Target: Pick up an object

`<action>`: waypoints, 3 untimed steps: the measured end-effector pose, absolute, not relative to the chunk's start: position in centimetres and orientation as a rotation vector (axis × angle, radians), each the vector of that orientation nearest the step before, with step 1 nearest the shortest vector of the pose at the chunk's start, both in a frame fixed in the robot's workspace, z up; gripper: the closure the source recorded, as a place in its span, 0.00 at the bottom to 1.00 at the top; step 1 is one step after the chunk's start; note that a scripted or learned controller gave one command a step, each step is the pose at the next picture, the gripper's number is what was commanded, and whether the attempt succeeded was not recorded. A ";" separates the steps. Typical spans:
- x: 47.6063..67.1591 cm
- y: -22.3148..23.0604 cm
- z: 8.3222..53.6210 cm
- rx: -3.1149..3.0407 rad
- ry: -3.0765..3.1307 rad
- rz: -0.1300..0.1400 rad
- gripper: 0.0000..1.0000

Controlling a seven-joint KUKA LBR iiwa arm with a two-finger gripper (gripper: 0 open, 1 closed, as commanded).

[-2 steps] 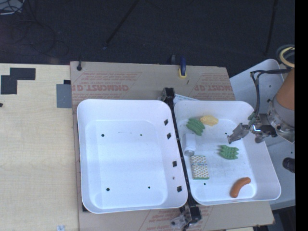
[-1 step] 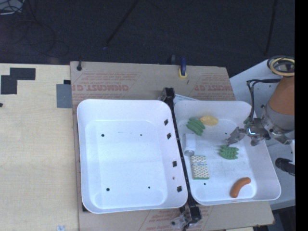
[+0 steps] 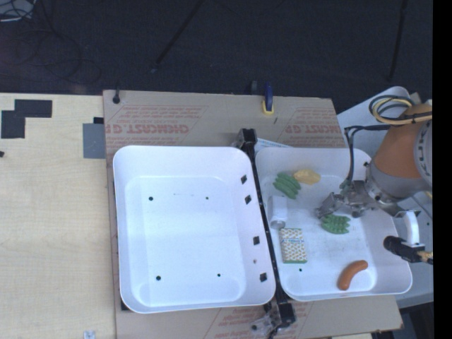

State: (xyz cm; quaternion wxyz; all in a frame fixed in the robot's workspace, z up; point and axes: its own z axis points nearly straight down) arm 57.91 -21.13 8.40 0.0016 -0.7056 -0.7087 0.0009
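One orange sausage (image 3: 352,275) lies slantwise, upper end pointing right; tool (image 3: 332,208) grip state unclear

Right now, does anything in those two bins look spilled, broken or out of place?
Nothing stands out. The yellow piece, two green items, white tube, patterned packet and orange sausage lie loose in the right bin.

The gripper (image 3: 332,207) hangs low in the right bin (image 3: 381,284), a green object (image 3: 336,224) seemingly touching just below it. Left of it lie another green piece (image 3: 286,183), a yellow one (image 3: 306,176), a white tube (image 3: 278,209) and a patterned packet (image 3: 292,245). Farther left, past the divider, the left bin (image 3: 127,224) offers open floor.
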 end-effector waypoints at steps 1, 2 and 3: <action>57.9 -21.2 9.8 -2.212 -2.227 0.003 1.00; 57.9 -21.2 10.7 -2.209 -2.228 0.004 1.00; 57.9 -21.3 11.7 -2.207 -2.229 0.005 1.00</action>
